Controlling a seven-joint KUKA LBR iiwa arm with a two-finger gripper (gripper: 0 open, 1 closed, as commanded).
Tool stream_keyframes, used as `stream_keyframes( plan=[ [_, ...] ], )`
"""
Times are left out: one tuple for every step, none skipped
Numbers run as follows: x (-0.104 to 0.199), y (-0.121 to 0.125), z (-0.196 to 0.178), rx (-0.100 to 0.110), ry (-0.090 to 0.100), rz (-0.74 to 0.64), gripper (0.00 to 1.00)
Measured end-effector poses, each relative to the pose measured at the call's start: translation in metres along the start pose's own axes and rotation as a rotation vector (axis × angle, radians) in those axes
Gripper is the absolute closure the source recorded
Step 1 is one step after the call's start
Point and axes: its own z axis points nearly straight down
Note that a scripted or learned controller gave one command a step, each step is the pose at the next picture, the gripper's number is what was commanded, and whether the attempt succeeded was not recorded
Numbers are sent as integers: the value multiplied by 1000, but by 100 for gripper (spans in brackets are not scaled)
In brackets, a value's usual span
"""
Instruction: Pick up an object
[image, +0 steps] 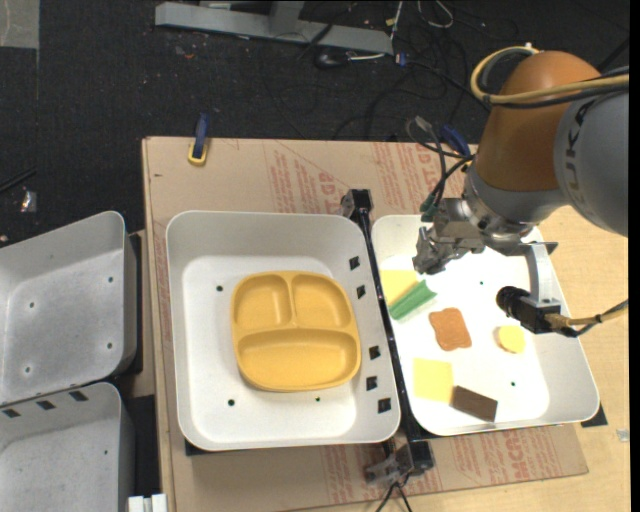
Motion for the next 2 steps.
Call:
stream_keyframes(
  plan=[
    [61,7,10,-1,0,0,100],
    [111,12,20,-1,-2,2,100]
  ],
)
